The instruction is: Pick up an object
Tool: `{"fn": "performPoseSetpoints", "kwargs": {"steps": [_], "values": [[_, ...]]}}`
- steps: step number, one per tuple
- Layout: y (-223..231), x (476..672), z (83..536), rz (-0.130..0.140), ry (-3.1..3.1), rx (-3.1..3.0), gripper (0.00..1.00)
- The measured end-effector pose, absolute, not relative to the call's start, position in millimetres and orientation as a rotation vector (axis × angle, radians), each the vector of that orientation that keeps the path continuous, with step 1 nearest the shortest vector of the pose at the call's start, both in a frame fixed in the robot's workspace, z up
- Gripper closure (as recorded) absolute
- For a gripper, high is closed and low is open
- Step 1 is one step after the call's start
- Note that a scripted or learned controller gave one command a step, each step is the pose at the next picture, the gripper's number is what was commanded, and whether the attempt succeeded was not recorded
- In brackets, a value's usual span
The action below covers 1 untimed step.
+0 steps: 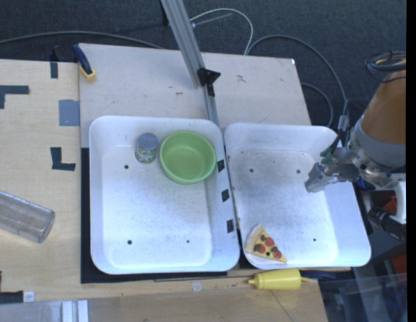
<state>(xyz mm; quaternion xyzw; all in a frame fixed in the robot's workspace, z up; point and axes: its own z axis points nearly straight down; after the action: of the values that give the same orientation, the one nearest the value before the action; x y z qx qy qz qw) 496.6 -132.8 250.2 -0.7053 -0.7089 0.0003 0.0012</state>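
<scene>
Fingers [315,180] well apart from pizza slice [265,245]

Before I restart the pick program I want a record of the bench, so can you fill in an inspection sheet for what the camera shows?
Surface: two white bins side by side, left bin and right bin, both speckled with dark marks.
Job's things: green bowl and small can at the back of the left bin, touching or nearly so; pizza slice toy at the right bin's front left corner.
Clutter: yellow bottle lying in front of the right bin; clear plastic container on the bench at left.
Gripper: gripper over the right bin's right side, nothing seen between its fingers.
Cables: cables looping behind the bins.
Surroundings: metal pole slanting in from the back.
</scene>
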Motion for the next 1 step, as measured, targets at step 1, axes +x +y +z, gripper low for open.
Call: {"fn": "performPoseSetpoints", "kwargs": {"steps": [1], "values": [[-70.4, 490.0, 247.2, 0.001, -2.227, -2.211, 1.0]]}}
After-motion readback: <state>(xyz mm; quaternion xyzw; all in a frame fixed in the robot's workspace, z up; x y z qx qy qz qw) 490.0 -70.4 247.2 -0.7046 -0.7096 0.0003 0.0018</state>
